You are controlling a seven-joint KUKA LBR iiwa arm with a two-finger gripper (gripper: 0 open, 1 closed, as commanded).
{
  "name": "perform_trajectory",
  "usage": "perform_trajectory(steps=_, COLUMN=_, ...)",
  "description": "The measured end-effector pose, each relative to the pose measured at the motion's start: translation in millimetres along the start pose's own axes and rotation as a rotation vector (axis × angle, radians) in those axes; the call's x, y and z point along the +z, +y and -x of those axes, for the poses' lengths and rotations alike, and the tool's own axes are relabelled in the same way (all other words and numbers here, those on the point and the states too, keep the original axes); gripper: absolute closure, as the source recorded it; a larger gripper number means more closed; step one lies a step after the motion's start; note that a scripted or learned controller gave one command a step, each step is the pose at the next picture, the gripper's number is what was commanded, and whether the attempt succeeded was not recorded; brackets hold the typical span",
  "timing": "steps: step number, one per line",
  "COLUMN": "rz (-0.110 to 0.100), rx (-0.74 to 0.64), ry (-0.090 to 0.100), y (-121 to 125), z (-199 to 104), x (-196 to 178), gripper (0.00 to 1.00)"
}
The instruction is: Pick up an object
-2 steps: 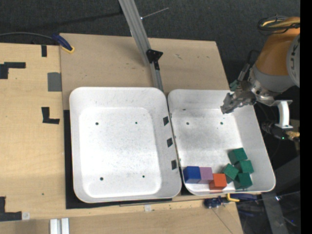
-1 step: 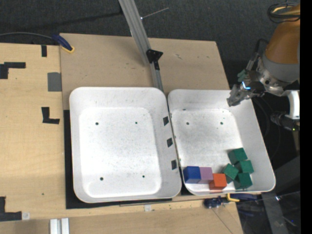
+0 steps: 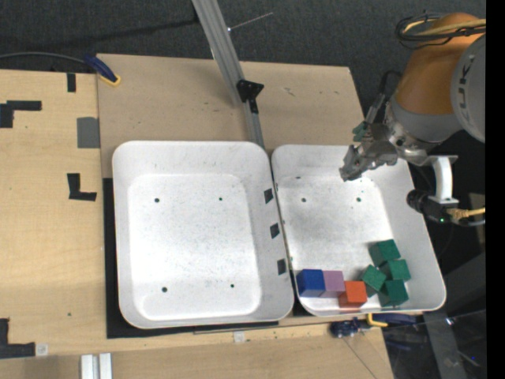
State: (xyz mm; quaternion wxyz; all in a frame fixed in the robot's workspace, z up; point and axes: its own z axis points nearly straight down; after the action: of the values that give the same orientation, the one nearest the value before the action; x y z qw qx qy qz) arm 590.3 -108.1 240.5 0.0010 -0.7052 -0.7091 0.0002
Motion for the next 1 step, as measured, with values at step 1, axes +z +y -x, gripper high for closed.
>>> perform_trajectory(steps=1, rz=-0.001, rx=-0.001, ry=0.001, y=-19.9, z=-59.5, x=-2.9, gripper=1.00)
